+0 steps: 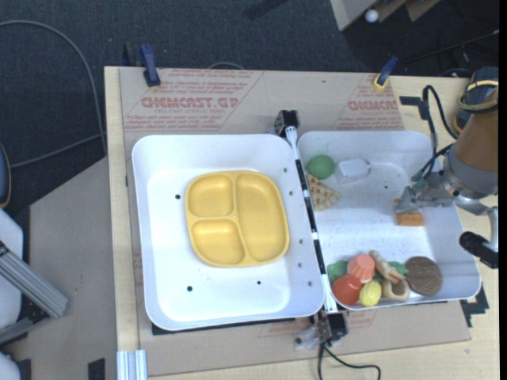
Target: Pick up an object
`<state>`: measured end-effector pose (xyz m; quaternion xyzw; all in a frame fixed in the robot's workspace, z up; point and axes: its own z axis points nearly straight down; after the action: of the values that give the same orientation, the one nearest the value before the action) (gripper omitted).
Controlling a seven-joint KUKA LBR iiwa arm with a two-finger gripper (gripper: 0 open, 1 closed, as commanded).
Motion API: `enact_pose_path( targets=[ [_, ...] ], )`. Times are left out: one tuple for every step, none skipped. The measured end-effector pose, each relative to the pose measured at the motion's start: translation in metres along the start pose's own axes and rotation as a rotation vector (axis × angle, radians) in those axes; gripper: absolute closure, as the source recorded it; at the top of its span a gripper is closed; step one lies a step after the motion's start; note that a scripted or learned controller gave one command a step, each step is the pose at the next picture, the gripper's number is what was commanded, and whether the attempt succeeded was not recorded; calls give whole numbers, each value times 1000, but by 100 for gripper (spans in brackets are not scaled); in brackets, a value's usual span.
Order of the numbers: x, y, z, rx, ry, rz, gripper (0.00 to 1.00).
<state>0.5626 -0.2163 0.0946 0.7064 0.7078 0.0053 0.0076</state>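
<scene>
My gripper [409,203] reaches into the right bin [444,153] from the right, low over its right middle. A small orange block [410,220] lies right under its tip; I cannot tell if they touch. A green ball [320,166], a tan waffle-patterned wedge [321,192] and a pale clear piece [353,168] sit in the bin's upper left. Along the near edge is a heap of toy food: a red piece [346,290], a yellow piece [370,294], a pink shell-like piece [361,267] and a brown round cookie [424,275].
The left bin [158,212] holds a yellow plate with three compartments [236,217]. A black divider [305,212] runs between the bins. The grey arm with its orange band [479,145] stands over the right bin's right edge. Cables hang by the arm.
</scene>
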Motion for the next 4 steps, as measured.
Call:
enact_pose_path(
  targets=[
    [3, -1, 2, 5, 6, -3, 0],
    [0, -1, -8, 1, -4, -1, 100],
    [0, -1, -8, 2, -4, -1, 0],
    [0, 0, -18, -1, -5, -1, 100]
  ],
)
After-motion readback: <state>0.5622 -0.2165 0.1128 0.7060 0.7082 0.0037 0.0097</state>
